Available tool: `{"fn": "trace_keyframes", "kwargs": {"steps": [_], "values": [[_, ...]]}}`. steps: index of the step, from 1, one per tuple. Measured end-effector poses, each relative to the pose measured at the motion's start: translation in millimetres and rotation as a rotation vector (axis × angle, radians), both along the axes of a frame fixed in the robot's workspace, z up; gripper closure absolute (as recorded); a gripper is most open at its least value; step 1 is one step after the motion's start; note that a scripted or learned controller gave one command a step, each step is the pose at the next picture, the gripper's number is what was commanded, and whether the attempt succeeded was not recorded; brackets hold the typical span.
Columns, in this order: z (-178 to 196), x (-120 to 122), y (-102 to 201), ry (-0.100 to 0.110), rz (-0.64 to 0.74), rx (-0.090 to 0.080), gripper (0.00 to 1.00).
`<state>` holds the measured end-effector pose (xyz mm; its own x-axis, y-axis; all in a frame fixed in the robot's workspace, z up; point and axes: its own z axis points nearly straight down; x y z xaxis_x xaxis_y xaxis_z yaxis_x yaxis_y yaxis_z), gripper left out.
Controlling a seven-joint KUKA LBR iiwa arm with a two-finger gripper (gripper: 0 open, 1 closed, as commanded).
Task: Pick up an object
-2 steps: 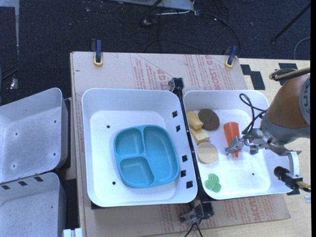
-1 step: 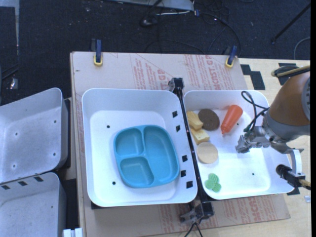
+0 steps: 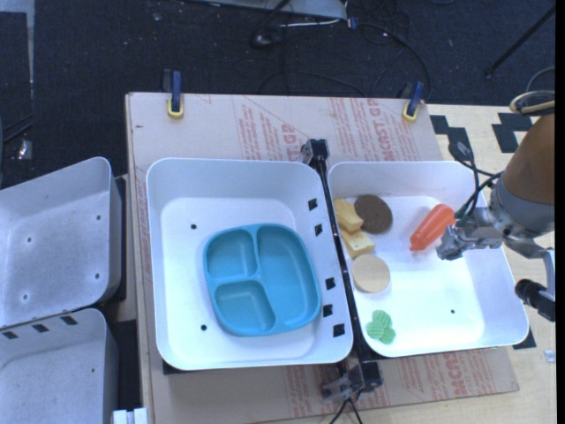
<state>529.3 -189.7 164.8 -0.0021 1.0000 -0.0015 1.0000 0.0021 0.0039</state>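
Observation:
The right bin holds an orange carrot, a dark brown round patty, two yellow cheese-like blocks, a pale round cracker and a small green piece. My gripper hangs at the bin's right side, just right of and below the carrot's lower end. No object shows between its tips.
The left bin carries a blue divided plate. A black divider with clamps runs between the bins. Yellow clamps pin the cardboard at the back. White lids lie at the far left.

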Motion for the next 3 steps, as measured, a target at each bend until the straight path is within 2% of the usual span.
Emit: {"fn": "trace_keyframes", "kwargs": {"steps": [1,2,3], "values": [[54,-9,-2,-0.002,0.0,-0.001,1.0],[107,-7,-3,-0.002,0.001,-0.001,1.0],[109,8,42,0.002,0.004,0.002,1.0]]}}
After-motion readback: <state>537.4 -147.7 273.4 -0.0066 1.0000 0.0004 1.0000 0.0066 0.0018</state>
